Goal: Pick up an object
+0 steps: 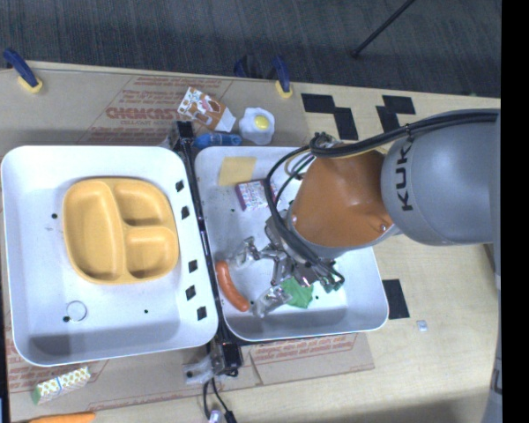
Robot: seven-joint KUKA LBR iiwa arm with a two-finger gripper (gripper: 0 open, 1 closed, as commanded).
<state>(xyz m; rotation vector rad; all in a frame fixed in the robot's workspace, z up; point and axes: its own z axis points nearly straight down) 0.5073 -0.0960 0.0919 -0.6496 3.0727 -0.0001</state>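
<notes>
Hand (263, 278) low in right bin (363, 311), fingers spread, green packet (297, 293) alongside, arm (397, 192) reaching from right

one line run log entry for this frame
claw: low in right white bin | near: orange carrot-shaped toy, green flat piece | grasp: unconfirmed

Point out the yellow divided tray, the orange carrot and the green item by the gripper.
yellow divided tray (119, 229), camera view, on its central ridge.
orange carrot (231, 287), camera view, on its middle.
green item (297, 293), camera view, on its visible face.
</notes>
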